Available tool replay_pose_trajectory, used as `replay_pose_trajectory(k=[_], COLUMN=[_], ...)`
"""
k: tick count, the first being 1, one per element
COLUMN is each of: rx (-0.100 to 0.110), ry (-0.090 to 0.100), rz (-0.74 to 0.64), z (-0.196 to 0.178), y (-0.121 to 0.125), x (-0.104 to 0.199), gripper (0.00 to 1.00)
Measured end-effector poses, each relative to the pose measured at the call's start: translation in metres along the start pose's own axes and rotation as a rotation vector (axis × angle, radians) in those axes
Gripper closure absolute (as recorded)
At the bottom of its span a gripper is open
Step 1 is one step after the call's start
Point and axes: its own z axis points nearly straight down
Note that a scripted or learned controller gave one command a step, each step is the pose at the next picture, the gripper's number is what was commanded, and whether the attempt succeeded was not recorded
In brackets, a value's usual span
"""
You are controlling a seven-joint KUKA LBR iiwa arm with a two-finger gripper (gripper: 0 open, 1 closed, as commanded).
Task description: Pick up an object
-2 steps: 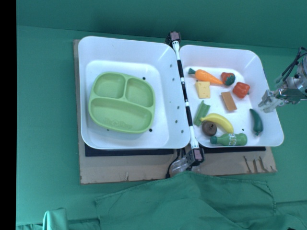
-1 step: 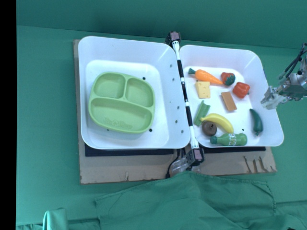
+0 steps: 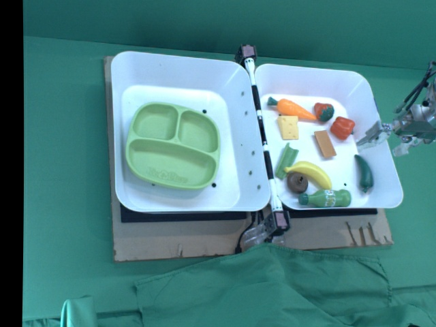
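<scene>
2 white bins [image 3: 136, 70]; 1 green divided plate [image 3: 173, 146]; 9 toy foods [image 3: 308, 172] in the 3 o'clock bin.

Gripper [image 3: 385, 142] located at right edge of camera view, entering from the right. Only the end section of the arm in frame: grey metallic wrist assembly with thin dark cables running up and to the right above it. Two fingers extended leftward from the wrist body, one [image 3: 371, 135] pale grey and wedge-shaped on the upper left, the other lower and to the right of it. Visible gap between the two fingers; jaws parted. Nothing seated between the jaws. Finger axis roughly horizontal in the view, tips angled slightly downward. Wrist body directly behind the jaws, to their right.
</scene>
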Motion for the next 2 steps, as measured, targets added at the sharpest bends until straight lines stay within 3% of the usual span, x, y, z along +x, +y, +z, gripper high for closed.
replay_pose_trajectory(k=[1,2], rx=[0.009,0.003], ry=[0.004,0.002], rz=[-0.004,-0.005], z=[0.04,0.032], y=[-0.0008,-0.0005], x=[0.0084,0.0084], gripper=[0.0,0.0])
